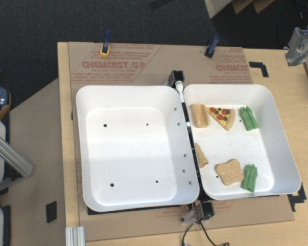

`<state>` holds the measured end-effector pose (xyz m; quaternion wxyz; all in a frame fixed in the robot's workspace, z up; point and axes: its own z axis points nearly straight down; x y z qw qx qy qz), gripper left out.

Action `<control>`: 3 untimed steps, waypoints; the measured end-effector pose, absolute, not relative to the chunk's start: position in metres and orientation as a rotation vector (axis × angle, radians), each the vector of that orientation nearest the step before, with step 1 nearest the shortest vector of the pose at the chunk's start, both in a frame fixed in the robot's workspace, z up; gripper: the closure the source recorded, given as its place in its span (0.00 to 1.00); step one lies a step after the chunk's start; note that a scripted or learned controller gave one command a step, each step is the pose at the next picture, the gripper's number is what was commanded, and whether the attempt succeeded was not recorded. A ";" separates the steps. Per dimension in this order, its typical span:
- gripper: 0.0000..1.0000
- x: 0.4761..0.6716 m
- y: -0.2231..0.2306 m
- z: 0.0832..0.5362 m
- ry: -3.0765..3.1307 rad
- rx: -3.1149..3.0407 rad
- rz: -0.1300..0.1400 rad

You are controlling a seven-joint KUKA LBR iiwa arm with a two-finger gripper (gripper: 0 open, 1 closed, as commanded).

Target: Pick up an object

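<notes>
The right bin (277,137) holds several toy foods. Along its far side lie a tan bread roll (198,115), a pizza slice (222,117) and a green vegetable piece (249,118). A small tan piece (200,155) rests against the bin's left wall. Near the front are a slice of toast (229,171) and a second green piece (250,177) beside it. My gripper (298,47) shows as a grey metal part at the right edge, beyond the far right corner of the right bin and well away from all the items.
The left bin (87,137) sits beside the right one on a cardboard sheet (143,60) held by two clamps (106,44) at the back. A cable (195,229) runs off the front edge.
</notes>
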<state>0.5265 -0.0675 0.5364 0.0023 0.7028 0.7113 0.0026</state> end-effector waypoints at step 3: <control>1.00 0.527 -0.073 0.568 2.213 2.208 0.013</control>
